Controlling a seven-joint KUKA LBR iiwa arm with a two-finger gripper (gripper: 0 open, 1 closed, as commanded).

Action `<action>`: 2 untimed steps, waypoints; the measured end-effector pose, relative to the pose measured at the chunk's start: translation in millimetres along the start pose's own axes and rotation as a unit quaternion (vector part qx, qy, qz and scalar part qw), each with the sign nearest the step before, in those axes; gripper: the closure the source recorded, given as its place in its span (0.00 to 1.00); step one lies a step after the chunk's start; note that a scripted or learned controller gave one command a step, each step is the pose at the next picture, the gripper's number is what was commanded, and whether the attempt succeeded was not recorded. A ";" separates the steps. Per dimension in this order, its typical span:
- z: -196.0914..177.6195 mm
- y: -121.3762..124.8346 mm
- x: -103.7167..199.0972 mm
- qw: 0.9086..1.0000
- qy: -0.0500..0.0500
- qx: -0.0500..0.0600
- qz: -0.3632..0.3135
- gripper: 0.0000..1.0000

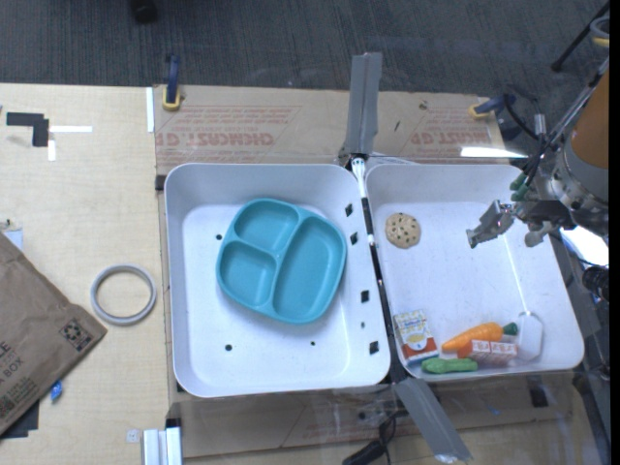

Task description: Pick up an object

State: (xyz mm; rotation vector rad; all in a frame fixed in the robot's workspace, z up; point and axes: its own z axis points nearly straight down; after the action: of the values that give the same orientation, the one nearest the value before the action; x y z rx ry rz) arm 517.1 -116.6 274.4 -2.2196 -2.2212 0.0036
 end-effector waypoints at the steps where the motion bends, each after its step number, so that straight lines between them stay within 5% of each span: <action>1: 92.6 -20.5 9.7 0.999 0.000 0.000 -0.039 0.00; 2: 183.2 -28.7 -31.0 0.999 0.001 -0.001 -0.039 0.00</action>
State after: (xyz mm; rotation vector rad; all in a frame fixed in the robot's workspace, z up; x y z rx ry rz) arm 487.9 -147.8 91.3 -2.1302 -2.3068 0.0013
